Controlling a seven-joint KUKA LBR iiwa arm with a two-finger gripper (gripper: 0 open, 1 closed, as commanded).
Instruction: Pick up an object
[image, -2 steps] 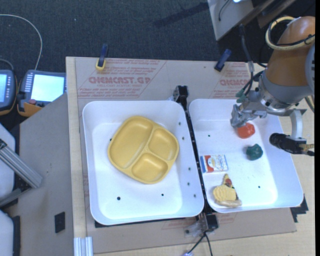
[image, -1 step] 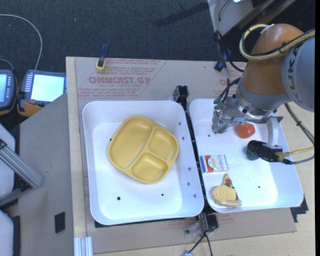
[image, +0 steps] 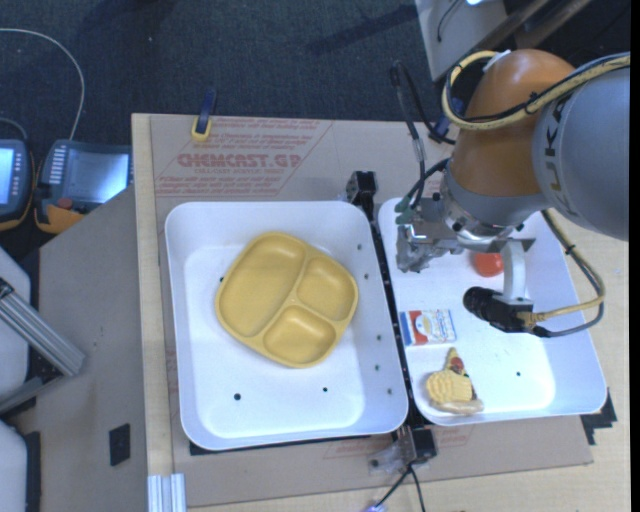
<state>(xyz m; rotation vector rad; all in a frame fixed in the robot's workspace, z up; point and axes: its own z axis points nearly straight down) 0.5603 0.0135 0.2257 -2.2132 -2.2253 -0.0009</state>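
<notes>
Gripper hung over the upper left part of the right bin, close to the wall shared with the left bin. Whether it was open or shut you could not have told from this angle; the wrist hid most of it, and nothing showed in its grasp.

Candidates in the right bin: a small orange-red object just beside the wrist, a flat red-white-blue packet below the gripper, a yellow toy-like piece near the front wall. A yellow divided plate lay in the left bin, well apart.

Step, as you would judge it: approach, with no pick made yet. The next move would call for choosing one target, centring over it, then descending. The packet lay flat, likely hard to pinch.
</notes>
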